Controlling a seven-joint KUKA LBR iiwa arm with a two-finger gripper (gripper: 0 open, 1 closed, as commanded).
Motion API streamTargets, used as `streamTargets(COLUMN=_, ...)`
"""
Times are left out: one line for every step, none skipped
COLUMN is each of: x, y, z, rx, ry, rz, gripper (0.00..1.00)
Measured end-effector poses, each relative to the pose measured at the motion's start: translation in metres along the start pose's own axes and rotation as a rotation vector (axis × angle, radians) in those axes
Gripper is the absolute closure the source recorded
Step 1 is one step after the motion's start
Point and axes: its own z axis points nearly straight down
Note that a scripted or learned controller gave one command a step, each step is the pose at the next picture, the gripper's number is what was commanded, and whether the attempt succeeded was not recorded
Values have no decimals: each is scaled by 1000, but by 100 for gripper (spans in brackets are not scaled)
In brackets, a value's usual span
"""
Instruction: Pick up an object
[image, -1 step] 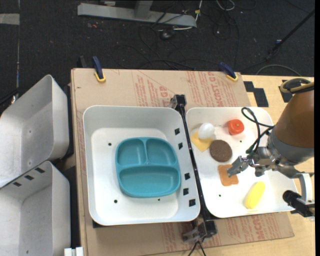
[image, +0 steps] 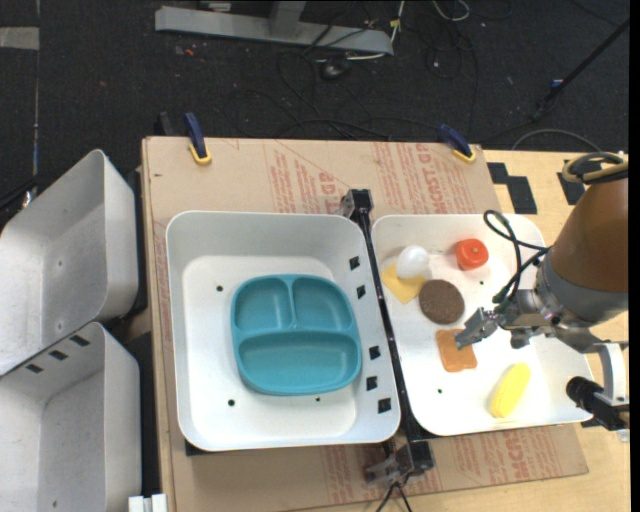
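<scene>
Dark carpeted floor (image: 90, 90) all around, strewn with black cables (image: 450, 30) well above the brown disc (image: 440, 300); a grey metal bar (image: 270, 25) up there too, cut off by the top edge. Under everything, a cardboard sheet (image: 300, 175) with red print, pinned by two blue-and-yellow clamps (image: 198, 140) along its far edge. Far left of the brown disc, two grey tubs (image: 60, 260), cut off by the left and bottom edges.

Left of the brown disc, the left bin (image: 200, 240), holding a teal divided plate (image: 296, 335). Around the brown disc, the right bin (image: 430, 400), its right rim hidden beneath the arm (image: 600, 250). The arm itself blurred, bulky and orange-brown from this angle, cropped by the right edge, with black cable looping off it.

Just right of and below the brown disc, the gripper (image: 472, 332), a dark tangle of metal, poised right at the upper edge of an orange-brown slab (image: 457, 353). Whether apart, together or clamped on anything: cannot tell, too small and murky. Touching the slab or merely above it: also unclear.

Lower right of the brown disc, apart from it, a yellow oblong piece (image: 509, 390). Upper right, a red-orange capped piece (image: 472, 253). Upper left, a white ball (image: 412, 262), resting by a pale yellow wedge (image: 402, 288) partly tucked beneath it.
</scene>
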Motion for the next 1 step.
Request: streamTargets(x=10, y=-5, z=57, rx=5, ry=2, rz=2, gripper=0)
